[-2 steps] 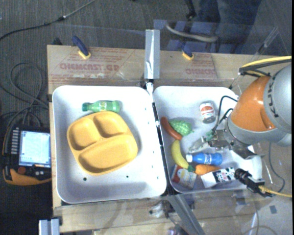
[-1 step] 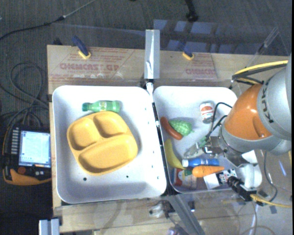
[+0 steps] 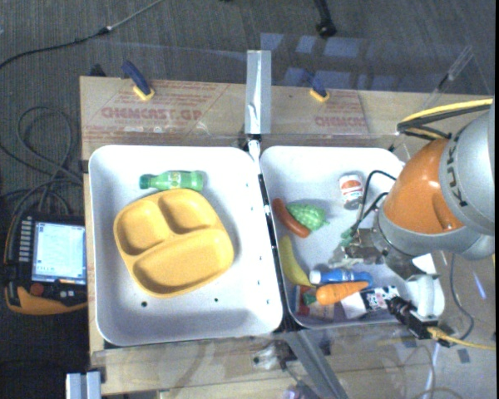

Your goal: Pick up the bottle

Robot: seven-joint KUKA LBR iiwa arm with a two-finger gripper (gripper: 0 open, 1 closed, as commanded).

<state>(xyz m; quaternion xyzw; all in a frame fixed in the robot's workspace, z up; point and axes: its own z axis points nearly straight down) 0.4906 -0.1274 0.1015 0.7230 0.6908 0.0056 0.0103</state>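
We see the tabletop (image 3: 100, 106) carrying two white bins. The arm (image 3: 437, 198) hangs over the right bin (image 3: 316, 160), its end effector (image 3: 359, 243) low among the clutter there; we cannot tell how it is set. The left bin (image 3: 100, 306) holds a yellow divided tray (image 3: 175, 241), and the green bottle (image 3: 173, 179) lies just beyond the tray's 12 o'clock edge, near the bin's far wall. The bottle lies on its side, long axis running 9 to 3 o'clock, one tip at 9; we cannot tell which end is the cap. We judge a good pick means lifting clear of the carrot (image 3: 343, 292), banana (image 3: 293, 264) and small can (image 3: 351, 189), crossing toward 9 o'clock, then descending across the bottle's narrow width, away from the tray rim.
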